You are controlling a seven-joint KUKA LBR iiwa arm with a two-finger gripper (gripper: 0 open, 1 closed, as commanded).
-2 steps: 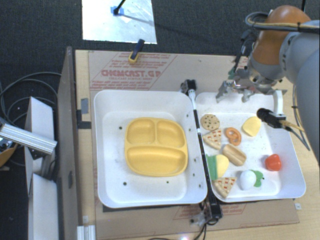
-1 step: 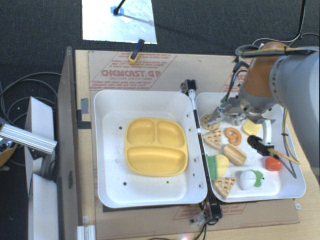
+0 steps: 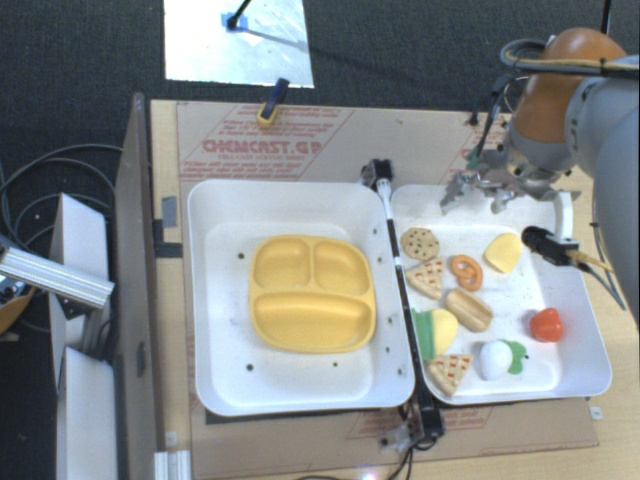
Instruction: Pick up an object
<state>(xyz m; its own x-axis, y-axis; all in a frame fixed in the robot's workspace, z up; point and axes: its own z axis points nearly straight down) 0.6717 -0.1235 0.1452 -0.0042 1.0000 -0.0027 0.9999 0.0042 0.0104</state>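
My gripper [image 3: 472, 200] hangs over the far edge of the right bin [image 3: 585, 368], fingers spread open with nothing between them. Below it in that bin lie a chocolate-chip cookie [image 3: 420, 243], a yellow cheese wedge [image 3: 503, 252], a pretzel [image 3: 465, 270], a pizza slice [image 3: 426, 279], a hot dog [image 3: 468, 309], a red tomato [image 3: 546, 324], a yellow and green piece [image 3: 432, 331], a white and green piece [image 3: 496, 359] and a waffle triangle [image 3: 450, 372]. The cookie is the closest, a little nearer the camera and to the left.
The left bin [image 3: 215, 268] holds a yellow compartment plate [image 3: 310, 293]. A black divider bar [image 3: 395, 258] runs between the bins. The arm [image 3: 570, 98] comes in from the upper right. Cardboard [image 3: 300, 138] lies behind the bins.
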